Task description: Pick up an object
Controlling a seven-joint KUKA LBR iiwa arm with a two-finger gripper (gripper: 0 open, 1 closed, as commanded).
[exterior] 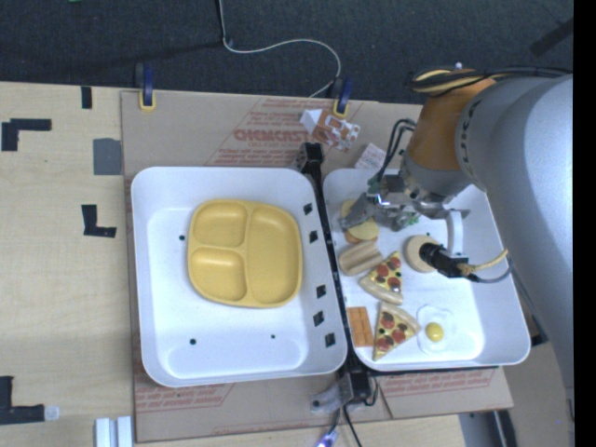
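The right bin [498, 338] holds several toy foods: a bread roll [358, 256], two pizza slices [386, 277] [394, 329], a fried egg [434, 331], an orange wafer [359, 325], a round tan piece [364, 230] and a donut-like piece [422, 255]. My gripper [389, 208] hangs low over the bin's far left part, right next to the tan piece. The wrist covers the fingertips.
The left bin [158, 324] holds a yellow divided plate [246, 252]. The grey arm with its orange band [447, 124] fills the right side. A black divider [321, 250] runs between the bins. Cables and clamps lie behind them.
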